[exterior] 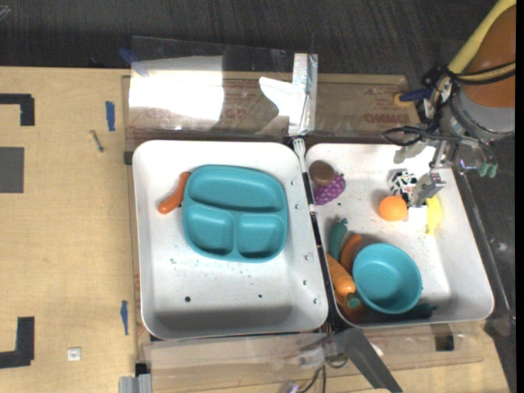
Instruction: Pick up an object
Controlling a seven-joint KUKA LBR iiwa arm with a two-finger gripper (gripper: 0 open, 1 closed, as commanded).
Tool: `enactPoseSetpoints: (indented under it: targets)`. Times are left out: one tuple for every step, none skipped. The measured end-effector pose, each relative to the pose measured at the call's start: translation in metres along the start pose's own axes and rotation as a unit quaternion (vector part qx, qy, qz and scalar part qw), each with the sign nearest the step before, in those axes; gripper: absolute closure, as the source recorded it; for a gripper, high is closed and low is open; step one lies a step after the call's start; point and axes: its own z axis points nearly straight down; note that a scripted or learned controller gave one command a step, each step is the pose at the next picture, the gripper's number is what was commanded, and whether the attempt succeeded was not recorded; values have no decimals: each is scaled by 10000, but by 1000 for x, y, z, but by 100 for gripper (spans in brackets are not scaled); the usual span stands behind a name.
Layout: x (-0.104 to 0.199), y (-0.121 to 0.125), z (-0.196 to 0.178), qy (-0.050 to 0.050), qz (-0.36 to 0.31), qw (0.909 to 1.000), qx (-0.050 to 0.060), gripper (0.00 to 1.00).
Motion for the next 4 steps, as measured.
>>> enactPoseSetpoints:
  targets:
    - [22, -31, 120, -29, 603, 9982, 3, 0]
    - [51, 8, 120, -23, 1153, 9933, -4, 0]
    - [66, 58, 106, -316, 1063, 9938, 4, 0]
    - [91, 15, 113, -205, 2164, 9761, 33, 0]
